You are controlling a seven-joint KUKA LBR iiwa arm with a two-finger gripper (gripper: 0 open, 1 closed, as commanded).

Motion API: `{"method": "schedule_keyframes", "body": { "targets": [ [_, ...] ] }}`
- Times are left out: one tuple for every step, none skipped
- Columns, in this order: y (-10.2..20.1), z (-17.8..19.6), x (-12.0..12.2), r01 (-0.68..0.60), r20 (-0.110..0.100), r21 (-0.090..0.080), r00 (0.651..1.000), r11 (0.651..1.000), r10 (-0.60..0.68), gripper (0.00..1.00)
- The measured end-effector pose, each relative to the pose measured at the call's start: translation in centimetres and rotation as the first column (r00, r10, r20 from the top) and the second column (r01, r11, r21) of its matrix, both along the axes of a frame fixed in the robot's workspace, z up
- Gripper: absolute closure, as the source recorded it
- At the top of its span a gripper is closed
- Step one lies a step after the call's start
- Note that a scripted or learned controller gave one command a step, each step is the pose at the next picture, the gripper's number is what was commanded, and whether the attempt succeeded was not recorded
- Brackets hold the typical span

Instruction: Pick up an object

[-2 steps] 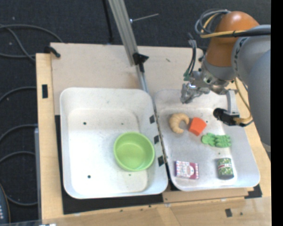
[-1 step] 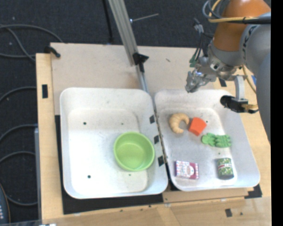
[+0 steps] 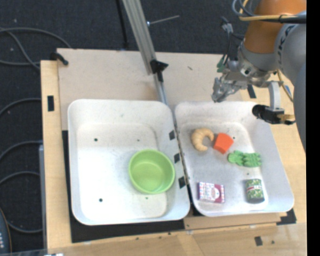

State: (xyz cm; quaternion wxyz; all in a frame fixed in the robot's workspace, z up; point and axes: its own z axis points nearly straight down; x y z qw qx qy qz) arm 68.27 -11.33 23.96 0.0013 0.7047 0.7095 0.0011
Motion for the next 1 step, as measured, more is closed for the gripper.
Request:
{"method": "schedule_keyframes", "body": {
  "targets": [
    [4.98,0.84,-1.95,0.001,-0.003,0.001,1.0,1.0,-0.001,1.0]
  ]
}}
